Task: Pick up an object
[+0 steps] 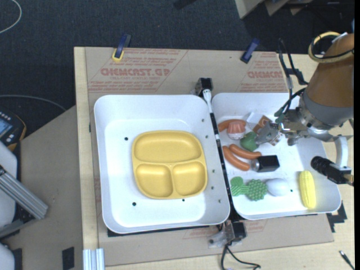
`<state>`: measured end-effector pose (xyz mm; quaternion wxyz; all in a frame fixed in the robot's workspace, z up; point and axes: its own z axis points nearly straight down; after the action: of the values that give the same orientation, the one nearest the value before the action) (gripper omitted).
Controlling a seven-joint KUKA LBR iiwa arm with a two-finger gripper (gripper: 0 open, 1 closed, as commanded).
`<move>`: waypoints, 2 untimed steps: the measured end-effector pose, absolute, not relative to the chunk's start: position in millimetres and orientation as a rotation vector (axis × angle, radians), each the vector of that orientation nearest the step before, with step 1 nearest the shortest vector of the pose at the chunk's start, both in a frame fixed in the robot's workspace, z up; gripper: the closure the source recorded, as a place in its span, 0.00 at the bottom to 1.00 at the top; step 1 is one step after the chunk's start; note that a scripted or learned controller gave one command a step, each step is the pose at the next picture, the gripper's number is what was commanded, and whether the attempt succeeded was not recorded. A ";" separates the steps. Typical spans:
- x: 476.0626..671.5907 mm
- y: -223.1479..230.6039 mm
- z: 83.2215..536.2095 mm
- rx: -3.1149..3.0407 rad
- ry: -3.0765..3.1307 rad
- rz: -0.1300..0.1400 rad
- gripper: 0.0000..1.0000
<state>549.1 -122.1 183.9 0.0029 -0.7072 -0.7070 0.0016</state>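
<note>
Bins sit side by side under the overhead camera: the left bin (107, 151) carries a yellow divided plate (169, 163), and the right bin (332, 198) holds all the small toys. The arm (332, 77) reaches in from the right and its gripper (271, 133) hangs low over the upper middle of the right bin, above a small brown piece (260, 126). Whether its fingers are spread or clenched cannot be told from here, and nothing is visibly caught between them.

The likeliest target looks like the orange hot dog (241, 155), lying just left of and below the gripper. Its long axis runs on a diagonal, from upper left down to lower right, and its lower end nearly touches a black block (266, 163).

Crowding is the danger here. A shrimp-like orange toy (235, 128), the brown piece and the block all lie close by, so a descent could pinch two things or knock one aside. Closing along the hot dog's length instead of across it would likely make it slip out.

Further off sit a green broccoli toy (250, 188), a white egg (277, 187) and a yellow corn cob (307, 189).
</note>
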 end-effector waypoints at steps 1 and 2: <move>554.6 -126.5 137.5 -2.218 -2.217 0.004 0.00; 556.6 -124.9 89.1 -2.218 -2.218 -0.006 0.00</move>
<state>556.6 -124.9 89.1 0.0022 -0.7071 -0.7071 -0.0020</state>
